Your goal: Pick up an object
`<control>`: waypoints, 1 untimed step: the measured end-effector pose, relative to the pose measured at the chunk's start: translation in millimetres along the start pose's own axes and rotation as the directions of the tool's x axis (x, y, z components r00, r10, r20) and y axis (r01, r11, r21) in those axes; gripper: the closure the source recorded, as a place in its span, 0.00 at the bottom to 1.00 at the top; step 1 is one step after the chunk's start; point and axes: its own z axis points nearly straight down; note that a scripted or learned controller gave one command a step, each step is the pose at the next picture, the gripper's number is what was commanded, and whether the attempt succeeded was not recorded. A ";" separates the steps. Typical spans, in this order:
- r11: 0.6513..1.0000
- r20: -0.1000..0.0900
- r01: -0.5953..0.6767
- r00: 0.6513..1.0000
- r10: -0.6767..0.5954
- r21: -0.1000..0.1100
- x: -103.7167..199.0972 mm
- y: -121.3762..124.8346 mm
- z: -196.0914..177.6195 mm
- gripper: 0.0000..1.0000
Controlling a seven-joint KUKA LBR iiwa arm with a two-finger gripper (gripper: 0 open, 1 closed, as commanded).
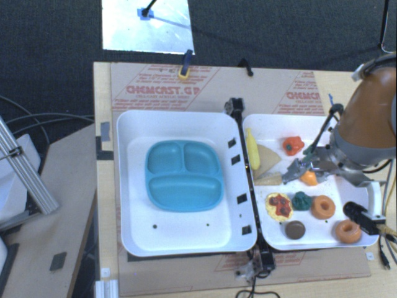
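Note:
My gripper (296,170) hangs low over the middle of the right bin (267,124), reaching in from the right under the orange-banded wrist. A small orange piece (309,179) lies right beside its tip, on the near side; I cannot tell whether they touch. A red pepper (293,145) sits just behind the gripper. To its left lie a tan wedge (268,158) and a yellow banana (252,149). In front are a small pizza (279,206), a green piece (301,200), a glazed doughnut (322,207), a brown doughnut (294,230) and another orange doughnut (348,231).
The left bin (133,166) holds a blue divided plate (184,175). A black clamped divider (243,166) separates the two bins. The arm's body covers the right bin's far right side. A black part (360,216) juts over the bin's right rim.

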 end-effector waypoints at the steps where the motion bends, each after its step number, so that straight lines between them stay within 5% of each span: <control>1: 1.000 0.000 -0.004 1.000 0.004 -0.005 -22.0 14.6 123.1 0.00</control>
